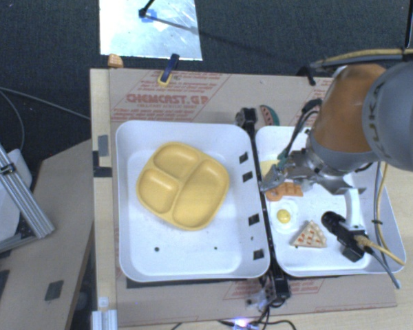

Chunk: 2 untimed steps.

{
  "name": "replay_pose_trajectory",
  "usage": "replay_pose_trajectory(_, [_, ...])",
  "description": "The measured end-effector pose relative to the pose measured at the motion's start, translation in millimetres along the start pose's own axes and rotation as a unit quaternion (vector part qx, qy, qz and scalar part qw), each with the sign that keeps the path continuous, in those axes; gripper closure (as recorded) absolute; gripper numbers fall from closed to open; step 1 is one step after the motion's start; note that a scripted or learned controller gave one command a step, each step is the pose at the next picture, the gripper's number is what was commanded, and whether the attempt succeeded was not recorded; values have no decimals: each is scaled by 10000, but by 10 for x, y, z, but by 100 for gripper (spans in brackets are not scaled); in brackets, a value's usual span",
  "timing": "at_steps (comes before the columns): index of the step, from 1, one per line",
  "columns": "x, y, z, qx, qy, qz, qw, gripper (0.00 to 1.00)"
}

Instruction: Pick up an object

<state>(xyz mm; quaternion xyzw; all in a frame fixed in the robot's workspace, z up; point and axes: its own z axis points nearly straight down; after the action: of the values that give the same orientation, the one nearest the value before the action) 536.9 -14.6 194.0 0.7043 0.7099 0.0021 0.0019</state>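
Note:
My gripper [274, 179] hangs low over the left part of the right bin [378, 253], close to the wall between the two bins. Just below it lies a flat orange toy food piece [288, 193], partly covered by the gripper. A small fried-egg toy [283, 216] rests a little nearer the front. To its right is a pizza-slice toy [309, 236]. A pale yellow piece [267, 166] peeks out behind the gripper. I cannot see anything held.
The left bin [144, 253] holds a yellow divided plate [183, 184]. The grey arm with its orange band [347, 115] covers the back of the right bin. A small dark-and-green item [267, 115] lies on the cardboard behind the bins.

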Motion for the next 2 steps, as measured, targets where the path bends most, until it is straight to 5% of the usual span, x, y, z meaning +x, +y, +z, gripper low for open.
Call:
replay_pose_trajectory(1, [-16,-14,-102,9,5,1,10000,100])
replay_pose_trajectory(2, [527,-215,106,36,12,-6,10000,100])
